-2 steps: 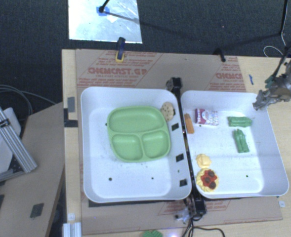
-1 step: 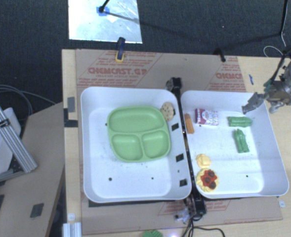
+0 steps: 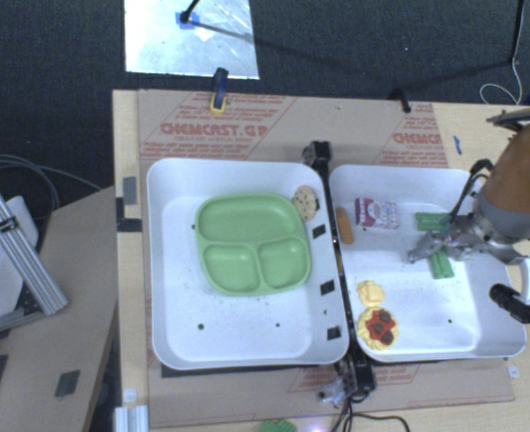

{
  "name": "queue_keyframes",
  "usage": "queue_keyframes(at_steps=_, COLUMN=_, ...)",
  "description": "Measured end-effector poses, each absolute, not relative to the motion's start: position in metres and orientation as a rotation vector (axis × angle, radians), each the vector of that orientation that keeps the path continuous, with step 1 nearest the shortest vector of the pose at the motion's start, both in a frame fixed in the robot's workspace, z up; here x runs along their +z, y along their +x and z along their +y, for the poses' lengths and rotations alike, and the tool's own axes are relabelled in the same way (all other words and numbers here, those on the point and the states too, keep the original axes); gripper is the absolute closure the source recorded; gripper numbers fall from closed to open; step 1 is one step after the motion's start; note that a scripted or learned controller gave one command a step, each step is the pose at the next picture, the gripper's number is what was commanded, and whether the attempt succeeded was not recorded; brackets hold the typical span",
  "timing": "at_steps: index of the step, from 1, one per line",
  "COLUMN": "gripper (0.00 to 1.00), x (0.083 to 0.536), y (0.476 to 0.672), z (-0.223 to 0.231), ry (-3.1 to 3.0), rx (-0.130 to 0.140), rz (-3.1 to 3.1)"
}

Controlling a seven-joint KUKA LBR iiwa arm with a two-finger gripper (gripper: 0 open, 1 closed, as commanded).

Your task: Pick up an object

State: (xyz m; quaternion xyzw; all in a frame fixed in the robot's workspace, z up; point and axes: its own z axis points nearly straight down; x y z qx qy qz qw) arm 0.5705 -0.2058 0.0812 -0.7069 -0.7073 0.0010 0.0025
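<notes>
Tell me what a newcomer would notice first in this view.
The big green divided plate fills the middle of the left bin, with a cookie off its upper right corner. In the right bin, the arm's pincer hangs low beside green pieces, with toy foods scattered near the bin's left wall, including a pizza slice and a hot dog.

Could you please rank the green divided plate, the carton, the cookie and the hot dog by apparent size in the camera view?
1. Green divided plate
2. Carton
3. Cookie and hot dog: too alike to rank.
</notes>
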Motion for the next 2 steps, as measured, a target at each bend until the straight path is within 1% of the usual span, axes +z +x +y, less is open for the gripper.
queue_keyframes(at_steps=1, gripper=1.0, x=0.098, y=0.574, z=-0.206, ry=-2.222, rx=-0.004, rz=-2.227)
queue_keyframes(at_steps=2, gripper=1.0, x=0.086, y=0.598, z=-0.158, ry=-2.216, rx=-0.004, rz=-2.233)
